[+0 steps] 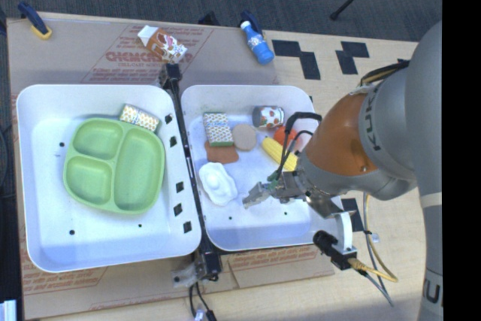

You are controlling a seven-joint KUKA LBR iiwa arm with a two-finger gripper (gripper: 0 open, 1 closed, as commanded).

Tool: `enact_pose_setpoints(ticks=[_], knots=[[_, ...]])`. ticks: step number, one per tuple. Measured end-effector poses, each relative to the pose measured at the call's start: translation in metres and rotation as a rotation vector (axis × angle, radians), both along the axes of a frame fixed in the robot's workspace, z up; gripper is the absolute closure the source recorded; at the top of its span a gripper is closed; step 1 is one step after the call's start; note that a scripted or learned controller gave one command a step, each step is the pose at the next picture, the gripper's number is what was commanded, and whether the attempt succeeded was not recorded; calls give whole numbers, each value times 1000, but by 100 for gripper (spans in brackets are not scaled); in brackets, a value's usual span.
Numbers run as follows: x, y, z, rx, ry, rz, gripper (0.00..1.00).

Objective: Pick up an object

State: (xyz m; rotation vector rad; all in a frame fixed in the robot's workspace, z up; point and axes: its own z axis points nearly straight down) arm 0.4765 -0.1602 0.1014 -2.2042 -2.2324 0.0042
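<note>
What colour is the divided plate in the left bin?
Light green, seen clearly in the camera view: the divided plate.

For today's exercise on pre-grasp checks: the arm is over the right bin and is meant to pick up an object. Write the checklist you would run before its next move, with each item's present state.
1. Gripper is over the right bin, where the objects lie: ok.
2. Fingers hold something already: cannot tell.
3. A target is close: ok, the white object lies just left of the fingertips.
4. Target is free of neighbours: ok, the brown block and yellow piece lie apart from it.
5. Arm blocks part of the bin: not ok, the bin's right side is hidden.
</note>
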Motion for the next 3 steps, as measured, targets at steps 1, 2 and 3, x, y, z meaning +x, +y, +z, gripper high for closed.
enact_pose_setpoints(ticks=[1,2,3], knots=[[0,49,-10,1,-1,-4,0],[1,49,0,1,-1,-1,100],[64,67,130,-2,-8,-6,100]])
